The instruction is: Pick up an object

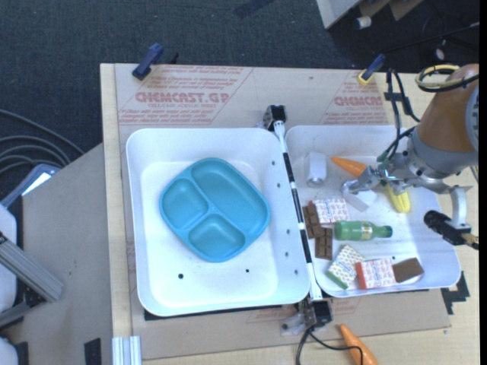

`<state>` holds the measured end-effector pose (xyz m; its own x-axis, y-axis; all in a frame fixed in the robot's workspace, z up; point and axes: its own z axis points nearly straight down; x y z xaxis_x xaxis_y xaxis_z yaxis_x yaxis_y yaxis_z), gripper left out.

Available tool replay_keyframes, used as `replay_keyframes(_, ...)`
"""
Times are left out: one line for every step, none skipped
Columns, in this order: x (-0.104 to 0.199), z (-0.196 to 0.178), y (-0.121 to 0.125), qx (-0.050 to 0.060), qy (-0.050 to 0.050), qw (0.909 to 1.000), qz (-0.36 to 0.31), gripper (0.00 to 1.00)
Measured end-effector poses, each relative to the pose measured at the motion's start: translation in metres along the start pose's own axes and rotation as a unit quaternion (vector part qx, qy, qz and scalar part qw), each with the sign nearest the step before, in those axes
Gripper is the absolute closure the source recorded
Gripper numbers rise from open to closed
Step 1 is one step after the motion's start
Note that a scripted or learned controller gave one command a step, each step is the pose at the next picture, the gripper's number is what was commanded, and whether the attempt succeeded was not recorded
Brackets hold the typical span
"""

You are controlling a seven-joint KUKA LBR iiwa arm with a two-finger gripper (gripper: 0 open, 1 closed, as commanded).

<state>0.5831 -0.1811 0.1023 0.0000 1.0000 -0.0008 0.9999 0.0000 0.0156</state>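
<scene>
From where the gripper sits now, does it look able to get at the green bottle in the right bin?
Probably yes. The gripper hovers in the right bin, just above the green bottle, which lies on its side with nothing on top; the neighbouring packets crowd it slightly.

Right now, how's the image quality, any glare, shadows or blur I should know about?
Camera view: even, soft lighting; the white bins look bright, nearly washed out, with faint shadows under the blue plate. The gripper is slightly blurred, small and hard to resolve; the green bottle and carrot stay fairly sharp.
</scene>
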Motion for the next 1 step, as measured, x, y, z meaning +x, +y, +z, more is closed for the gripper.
replay_keyframes(0.0193, 0.0096, 0.0675, -0.002, 0.000, 1.0000, -0.001, 0.00)
